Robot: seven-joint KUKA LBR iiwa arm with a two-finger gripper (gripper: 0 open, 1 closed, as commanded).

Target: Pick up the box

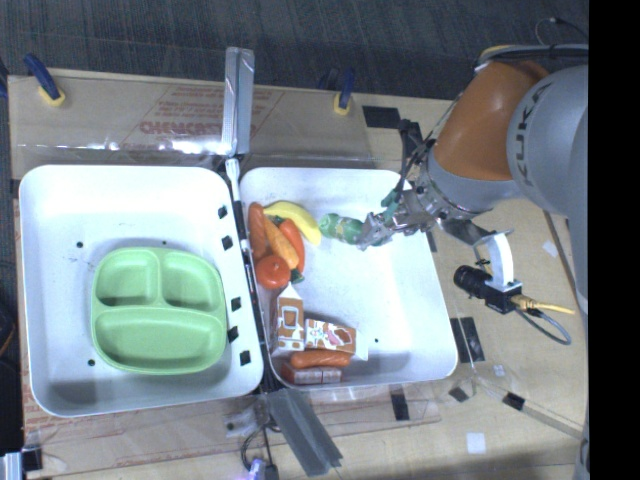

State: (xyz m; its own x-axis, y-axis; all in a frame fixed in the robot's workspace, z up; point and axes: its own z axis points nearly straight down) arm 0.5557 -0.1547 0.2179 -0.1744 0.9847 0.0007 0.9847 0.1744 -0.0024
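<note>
Two white bins on a table. The box (312, 336), a small orange-and-white carton, lies flat in the near left corner of the right bin (410, 308), its long axis roughly left to right across the view, its gabled end toward the divider between the bins. A sausage (318, 359) rests along its near edge. The arm (510, 128) reaches in from the right, its gripper (385, 223) low over the far right part of that bin, beside a green object (343, 229) whose identity is unclear. Whether the fingers are apart or together cannot be made out. Carrots (270, 233), a banana (297, 218) and a tomato (272, 271) lie by the divider. The left bin (60, 368) holds a green tray (158, 310).
</note>
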